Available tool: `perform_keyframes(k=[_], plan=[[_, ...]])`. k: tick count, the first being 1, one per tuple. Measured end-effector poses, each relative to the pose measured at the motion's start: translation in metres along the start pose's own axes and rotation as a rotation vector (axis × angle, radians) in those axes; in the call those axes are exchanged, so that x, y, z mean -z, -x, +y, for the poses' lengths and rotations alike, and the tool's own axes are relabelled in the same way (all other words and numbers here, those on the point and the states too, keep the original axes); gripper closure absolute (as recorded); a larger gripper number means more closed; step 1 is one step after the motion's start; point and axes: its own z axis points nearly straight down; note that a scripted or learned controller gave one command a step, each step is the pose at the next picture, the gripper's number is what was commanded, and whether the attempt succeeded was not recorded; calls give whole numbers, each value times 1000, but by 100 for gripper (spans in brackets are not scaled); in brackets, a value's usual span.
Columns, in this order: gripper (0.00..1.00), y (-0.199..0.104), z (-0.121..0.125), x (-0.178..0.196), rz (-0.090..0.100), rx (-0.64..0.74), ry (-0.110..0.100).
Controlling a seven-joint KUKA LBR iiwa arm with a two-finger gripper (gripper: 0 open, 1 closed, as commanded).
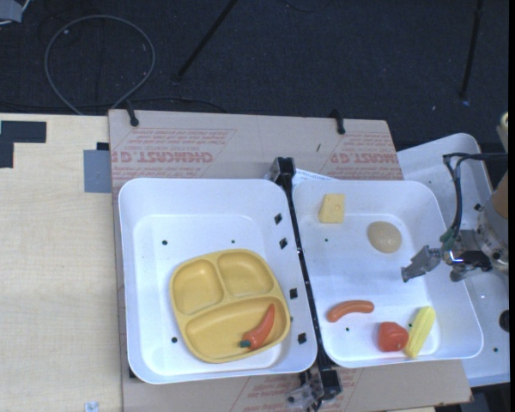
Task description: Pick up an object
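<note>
The gripper [438,266] hangs over the right bin [360,264], close to this bin's right wall and about halfway along it. Its fingers look spread, and nothing is between them, so the task is judged to be not yet done.

The things that it can pick all lie on the floor of the right bin:
- A pale round potato [384,236] lies in the far half, just beside the gripper.
- A yellow cheese cube [331,208] lies near the far wall.
- A sausage [350,310] lies in the near half, toward the left wall.
- A red tomato [392,336] and a corn cob [421,331] lie in the near right corner, and they touch each other.

Several things can go wrong from here:
- The potato is round and smooth. If the fingers close off its middle, it will probably roll or squeeze out.
- The gripper is very near the right wall of the right bin. If it descends straight down, the outer finger may strike the wall or the rim and block the closing.
- If the arm goes for the near right corner, the fingers may catch the corn cob and the tomato together. They may also push one under the other, and the corner leaves little room for the fingers.
- The sausage is low and thin, so a grasp that stops too high would close on air.

The left bin [154,230], on the other side of the right bin's left wall, holds a yellow plate [206,286] with a red chili [262,326]. These are well apart from the gripper.
</note>
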Motion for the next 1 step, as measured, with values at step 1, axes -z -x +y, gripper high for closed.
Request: perform_keyframes(k=[1], plan=[[0, 0, 7, -47, 3, 0, -6]])
